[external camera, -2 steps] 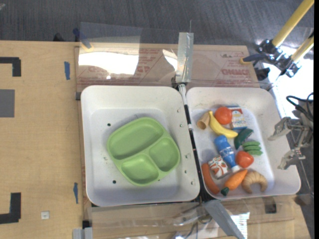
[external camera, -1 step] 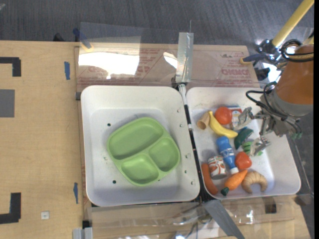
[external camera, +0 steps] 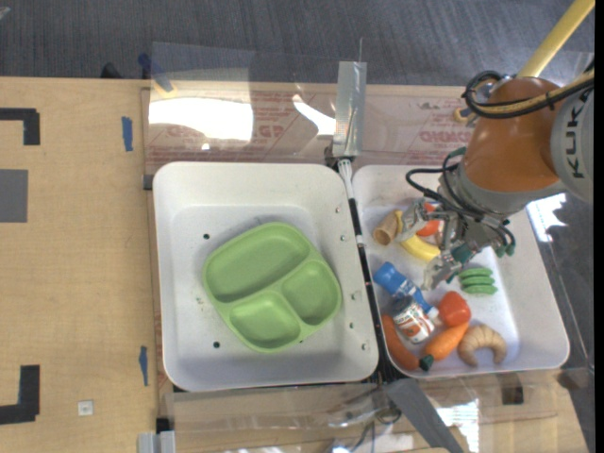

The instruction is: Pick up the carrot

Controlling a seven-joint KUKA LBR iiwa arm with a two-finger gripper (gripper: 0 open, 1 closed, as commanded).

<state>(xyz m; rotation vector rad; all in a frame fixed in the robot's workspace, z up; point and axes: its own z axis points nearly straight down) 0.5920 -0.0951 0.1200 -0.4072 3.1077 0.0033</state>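
Nearest me, the carrot (external camera: 442, 342) lies in the right bin (external camera: 547, 343) by its front wall, touching a croissant (external camera: 483, 343) and a small jar (external camera: 412, 321). I see my gripper (external camera: 451, 257) hovering farther back, near green beans (external camera: 477, 280); whether it's parted I cannot tell. I'd approach the carrot's free middle, straddling its width, avoiding neighbours.

White letters "KU" on the grey arm (external camera: 578, 149), faint reversed red print on the clear sheet (external camera: 283, 121), unreadable

Gripper (external camera: 451, 258) down, wrist vertical
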